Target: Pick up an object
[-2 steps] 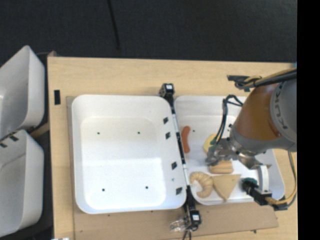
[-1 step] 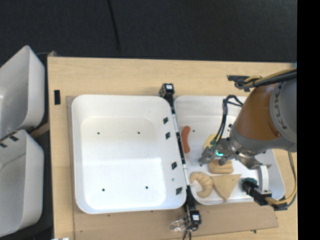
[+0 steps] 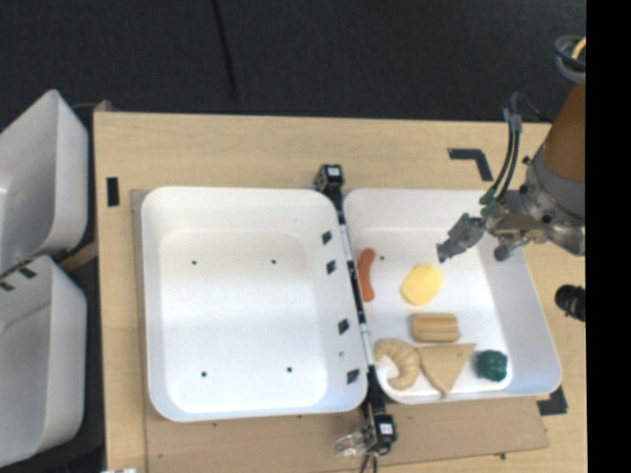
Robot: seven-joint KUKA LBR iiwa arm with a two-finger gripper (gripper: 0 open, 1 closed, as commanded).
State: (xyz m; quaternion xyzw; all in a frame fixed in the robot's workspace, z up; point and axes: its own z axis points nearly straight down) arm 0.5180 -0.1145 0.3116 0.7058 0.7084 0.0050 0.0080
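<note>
Yellow round piece (image 3: 422, 284) lies just below-left of gripper (image 3: 475, 238), apart from it; right bin (image 3: 523, 304) holds it plus orange sausage (image 3: 367, 274) by the divider, tan roll (image 3: 435, 327), croissant (image 3: 399, 360), tan wedge (image 3: 446, 367), green lump (image 3: 491, 365); left bin (image 3: 158, 294) alongside; gripper over right bin, fingers spread, gripping nothing.

The right white bin (image 3: 523, 294) lies beneath the pincer (image 3: 480, 244); the left white bin (image 3: 242, 299) sits well to the pincer's left. The two bins meet along a seam with black clips (image 3: 344, 264). A wooden bench (image 3: 246, 151) carries both. Far left of the pincer, two white tubs (image 3: 35, 180) stand beside the bench
</note>
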